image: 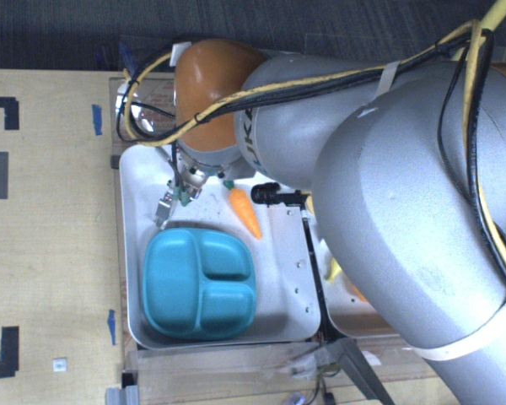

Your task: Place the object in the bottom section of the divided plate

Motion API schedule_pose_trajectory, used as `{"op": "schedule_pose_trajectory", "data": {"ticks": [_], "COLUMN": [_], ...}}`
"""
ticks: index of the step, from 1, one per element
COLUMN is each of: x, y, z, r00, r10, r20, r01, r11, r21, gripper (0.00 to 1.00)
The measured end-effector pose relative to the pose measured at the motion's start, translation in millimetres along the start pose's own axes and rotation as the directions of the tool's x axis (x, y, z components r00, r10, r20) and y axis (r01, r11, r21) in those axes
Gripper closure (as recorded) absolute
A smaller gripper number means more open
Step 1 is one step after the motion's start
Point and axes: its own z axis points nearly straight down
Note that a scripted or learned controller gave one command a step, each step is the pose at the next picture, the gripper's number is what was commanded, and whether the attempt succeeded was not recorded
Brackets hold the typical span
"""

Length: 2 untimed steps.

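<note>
One carrot [245,212] lies loose on the white floor of the left bin [280,306], just past the far right corner of the blue divided plate [200,283] and apart from it. The jaws [170,202] hang to the carrot's left, over the bin near the plate's far edge, with nothing between them; whether they are open or closed I cannot tell at this size. To do the step well, I judge the jaws should move right, line up across the carrot's narrow width, and close near its thick middle so it does not roll. Count: one carrot, one plate with three sections, two bins on the desk [51,251].
</note>
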Motion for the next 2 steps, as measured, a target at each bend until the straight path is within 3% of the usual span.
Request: {"op": "schedule_pose_trajectory", "data": {"ticks": [1,2], "x": [-3,33], "y": [0,-25], "z": [-14,-111], "r00": [1.0,0.841], "r10": [0.003,0.541], "r20": [0.007,0.003], "r01": [-0.003,-0.541], "r11": [1.0,0.841], "r21": [-0.007,-0.002], "gripper": [1.0,1.0]}}
